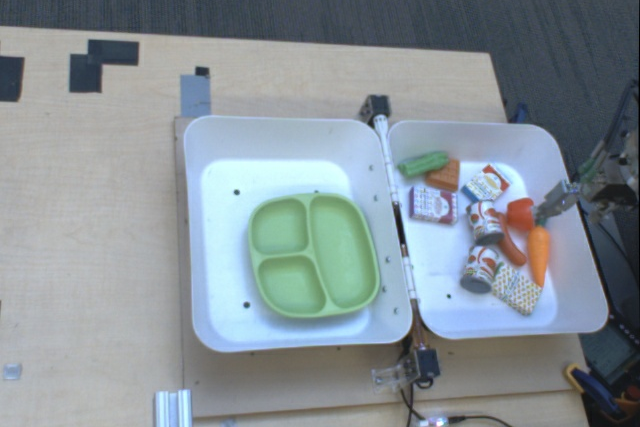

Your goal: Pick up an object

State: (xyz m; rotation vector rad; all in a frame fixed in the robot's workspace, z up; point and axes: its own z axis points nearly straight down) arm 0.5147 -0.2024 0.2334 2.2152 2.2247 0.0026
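1. Camera view: two white bins side by side on the surface [90, 215]; left bin [215, 215] carrying a green divided plate [314, 255], right bin [575, 305] carrying the small objects.
2. End effector [553, 206] at the right bin's right rim, entering from the right, tips close to a red object [520, 212] and an orange carrot [539, 253]. Finger state: cannot tell, too small and blurred to read.
3. Candidate objects clustered in the right half of the right bin: two small cans [484, 245], a patterned packet [518, 292], a green vegetable [424, 163], a purple-and-white box [433, 205], a small carton [486, 182].
4. Nothing visibly held; grasp judged not yet made.
5. Recommended: select the carrot or the red object, nearest to the tips.
6. Align across the carrot's narrow width, not along its length.
7. Descend vertically, clear of the bin wall and the adjacent can.
8. Close fully before lifting; lift straight up.
9. Risk: crowded neighbours touching the target, likely to shift or deflect a finger.
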